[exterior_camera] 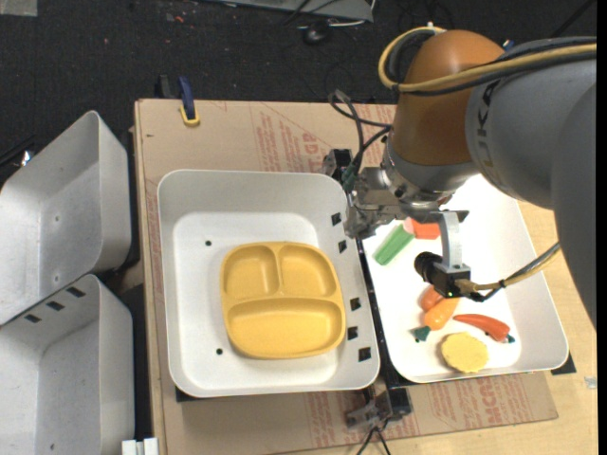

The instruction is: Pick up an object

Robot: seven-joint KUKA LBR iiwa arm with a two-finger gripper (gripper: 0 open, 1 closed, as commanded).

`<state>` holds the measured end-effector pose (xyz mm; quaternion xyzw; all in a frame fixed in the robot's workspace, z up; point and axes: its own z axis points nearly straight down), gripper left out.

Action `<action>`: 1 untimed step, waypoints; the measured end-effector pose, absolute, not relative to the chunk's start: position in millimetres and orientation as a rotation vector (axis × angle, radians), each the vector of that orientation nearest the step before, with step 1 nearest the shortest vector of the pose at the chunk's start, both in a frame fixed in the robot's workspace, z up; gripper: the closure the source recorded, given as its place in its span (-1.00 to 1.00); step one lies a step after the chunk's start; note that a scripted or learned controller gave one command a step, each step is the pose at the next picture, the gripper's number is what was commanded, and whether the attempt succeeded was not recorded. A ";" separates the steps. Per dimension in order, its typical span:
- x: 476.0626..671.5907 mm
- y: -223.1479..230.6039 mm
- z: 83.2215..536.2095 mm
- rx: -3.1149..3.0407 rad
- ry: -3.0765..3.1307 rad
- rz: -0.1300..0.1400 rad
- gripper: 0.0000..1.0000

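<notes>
A yellow plastic plate with three compartments (pixel 283 300) lies at the middle of the left shallow white bin (pixel 180 254). The claw (pixel 361 216) hangs over the rims where the two bins meet, toward their far edge. I cannot tell whether it is wide or narrow. Just right of it, a green plastic block (pixel 391 245) lies by the left wall of the right white bin (pixel 531 301) and is the likeliest target. Descending from here, the claw may strike the rim or jam the block against the wall. An orange toy carrot (pixel 438 313), a red toy chili (pixel 481 325) and a yellow round slice (pixel 464 353) crowd the near edge.
</notes>
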<state>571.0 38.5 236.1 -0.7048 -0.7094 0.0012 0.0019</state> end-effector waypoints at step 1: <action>555.4 91.8 233.3 -2.209 -2.228 0.002 1.00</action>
